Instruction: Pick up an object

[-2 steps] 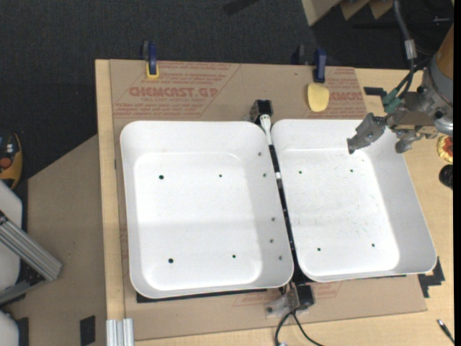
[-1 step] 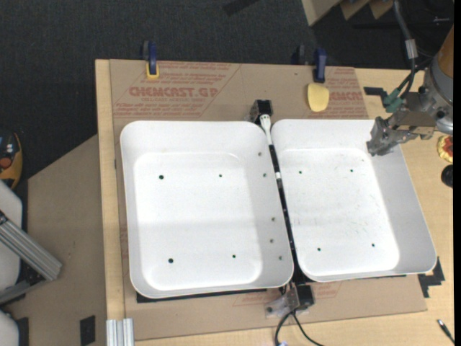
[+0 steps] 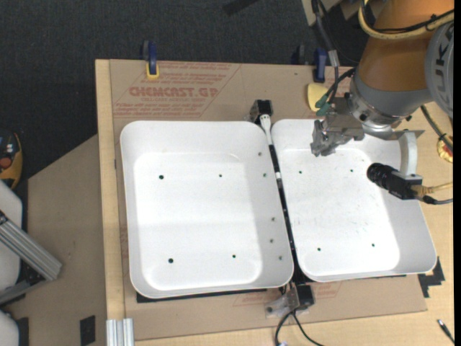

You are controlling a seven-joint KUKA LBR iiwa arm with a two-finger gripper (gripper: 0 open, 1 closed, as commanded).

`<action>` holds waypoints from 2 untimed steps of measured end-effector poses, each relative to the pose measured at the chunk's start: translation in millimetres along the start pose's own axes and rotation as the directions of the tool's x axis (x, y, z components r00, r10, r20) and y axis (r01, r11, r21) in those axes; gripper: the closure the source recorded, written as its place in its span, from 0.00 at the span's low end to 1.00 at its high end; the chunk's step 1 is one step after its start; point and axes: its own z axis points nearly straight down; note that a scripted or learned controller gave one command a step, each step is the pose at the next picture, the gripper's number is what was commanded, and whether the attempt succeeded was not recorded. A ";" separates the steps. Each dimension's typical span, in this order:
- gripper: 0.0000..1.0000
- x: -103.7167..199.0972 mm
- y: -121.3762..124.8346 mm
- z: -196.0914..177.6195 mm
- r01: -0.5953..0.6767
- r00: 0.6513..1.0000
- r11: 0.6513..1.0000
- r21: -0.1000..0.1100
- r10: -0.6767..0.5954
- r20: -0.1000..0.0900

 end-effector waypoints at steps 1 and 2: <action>1.00 44.9 45.5 -103.5 0.002 1.000 1.000 -0.016 -0.002 0.001; 1.00 117.1 77.8 -8.8 0.001 1.000 1.000 0.002 -0.001 0.000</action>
